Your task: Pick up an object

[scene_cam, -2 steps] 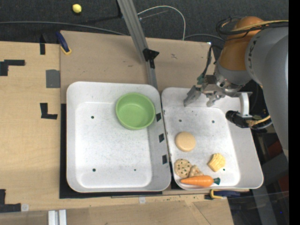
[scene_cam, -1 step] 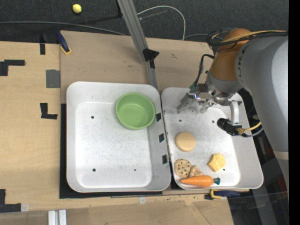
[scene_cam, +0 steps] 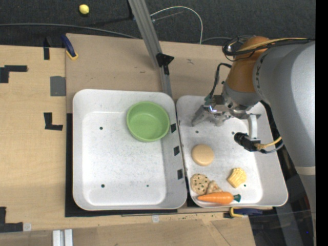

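Note:
My gripper hangs over the far end of the right bin, fingers spread open with nothing between them. A round tan bun lies just nearer than the gripper, apart from it. Along the bin's near end lie a brown cookie, a yellow chunk and an orange carrot with a green tip. A green bowl sits upright in the far right part of the left bin.
The grey arm with its orange band covers the right bin's far right corner. A slanted metal pole ends at the divider between the bins. A small yellow ball lies far off at the back left.

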`<move>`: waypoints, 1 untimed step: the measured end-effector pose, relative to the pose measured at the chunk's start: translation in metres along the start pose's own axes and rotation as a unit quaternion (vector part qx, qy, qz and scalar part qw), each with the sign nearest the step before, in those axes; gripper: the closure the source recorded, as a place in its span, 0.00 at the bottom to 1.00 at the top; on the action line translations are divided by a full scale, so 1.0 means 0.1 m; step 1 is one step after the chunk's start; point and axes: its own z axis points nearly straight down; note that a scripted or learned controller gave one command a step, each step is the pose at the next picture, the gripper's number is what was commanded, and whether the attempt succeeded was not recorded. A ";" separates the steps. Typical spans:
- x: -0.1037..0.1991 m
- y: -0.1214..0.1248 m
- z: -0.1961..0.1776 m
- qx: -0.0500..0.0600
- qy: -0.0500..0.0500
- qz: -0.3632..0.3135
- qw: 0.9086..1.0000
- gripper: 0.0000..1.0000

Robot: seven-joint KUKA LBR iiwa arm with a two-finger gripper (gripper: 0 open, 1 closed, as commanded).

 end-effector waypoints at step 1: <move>0.01 0.00 -0.11 0.000 0.000 -0.001 1.000 1.00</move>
